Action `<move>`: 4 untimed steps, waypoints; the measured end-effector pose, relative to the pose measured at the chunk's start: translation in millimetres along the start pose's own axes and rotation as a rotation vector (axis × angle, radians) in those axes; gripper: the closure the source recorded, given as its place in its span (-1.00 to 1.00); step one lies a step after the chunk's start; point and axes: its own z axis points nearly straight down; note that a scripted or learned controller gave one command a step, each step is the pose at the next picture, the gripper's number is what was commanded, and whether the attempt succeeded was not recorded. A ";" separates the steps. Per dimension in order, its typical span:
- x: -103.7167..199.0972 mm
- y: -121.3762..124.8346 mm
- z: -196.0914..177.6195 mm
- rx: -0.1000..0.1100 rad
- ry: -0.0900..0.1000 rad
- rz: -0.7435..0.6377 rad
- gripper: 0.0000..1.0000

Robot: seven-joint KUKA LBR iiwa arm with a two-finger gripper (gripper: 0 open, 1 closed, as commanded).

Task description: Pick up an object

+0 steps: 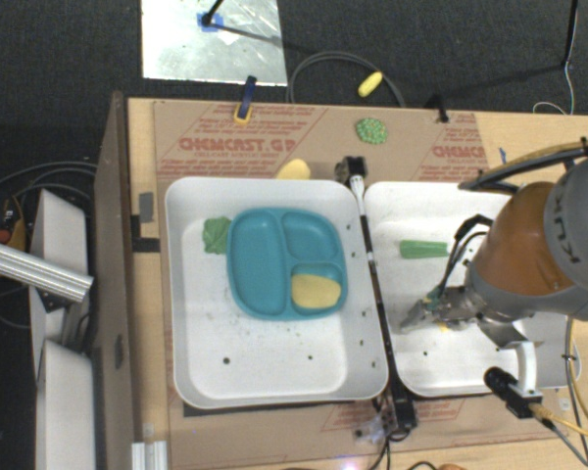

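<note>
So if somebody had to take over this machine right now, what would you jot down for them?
Gripper: low in the right bin, near its left wall; nothing seen between its fingers.
Things: green stick lies in the right bin, apart from the gripper. Left bin holds a blue tray with a yellow piece in its lower right compartment, and a green leafy piece against the tray's left edge.
Done: nothing lifted.
Left: grasp and raise one thing.

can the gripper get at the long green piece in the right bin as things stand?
Probably yes. The flat green stick-shaped piece lies alone on the bare floor of the right white bin, with nothing on or against it. The gripper sits low in the same bin, a little nearer the camera, with open floor between them.
</note>
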 end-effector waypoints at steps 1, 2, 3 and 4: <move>-65.0 27.3 -14.7 -0.004 -0.004 0.008 -1.00; -18.4 17.1 0.0 -0.001 -0.001 0.000 -1.00; -79.6 145.0 -2.6 -0.013 -0.006 0.000 -1.00; -31.3 72.7 0.5 0.006 0.003 0.004 -1.00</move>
